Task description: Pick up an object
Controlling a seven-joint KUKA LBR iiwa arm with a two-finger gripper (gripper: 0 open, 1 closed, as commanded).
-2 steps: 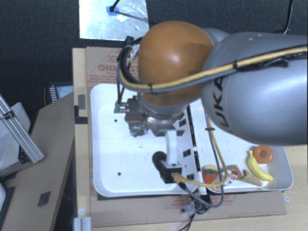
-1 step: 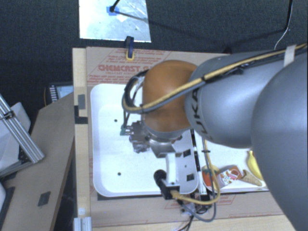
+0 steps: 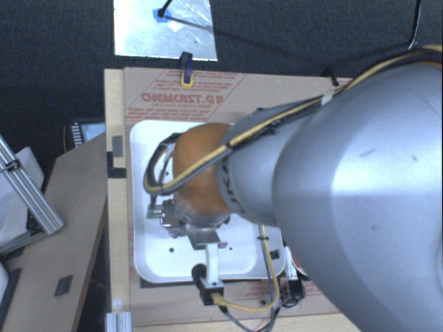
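Nearest the camera: 1 grey arm (image 3: 346, 185), very big in view. It comes in from the right edge and covers the bench's right half. Its orange band (image 3: 197, 171) sits over the middle of 1 white bin (image 3: 156, 261). Below the band the metal wrist points down into the bin, w/ the gripper (image 3: 181, 221) low over the bin floor, toward the bin's left side. Gripper open or closed: can't tell, since the wrist blocks it from above. Nothing is seen held or touched.

Object to pick: can't tell where, b/c the arm hides the bin's middle and right side. The bare floor along the bin's left and near edges shows 2 small dark dots (image 3: 171, 249), too small to ID.

The bin rests on 1 brown board (image 3: 221, 92). Near the board's far edge is red print reading "CHEMCAST GP" (image 3: 183, 97). The smaller red lines around it are too fine to read. 1 blue-and-yellow clamp (image 3: 185, 68) grips the board's far edge, just above the print.

Beyond the board, on dark cloth, lies 1 shiny silver sheet (image 3: 165, 19), w/ 1 bit of blue tape (image 3: 160, 14) near its left-middle. At the left edge 1 metal rail (image 3: 28, 192) lies at a slant, beside the pale bench top (image 3: 76, 206).
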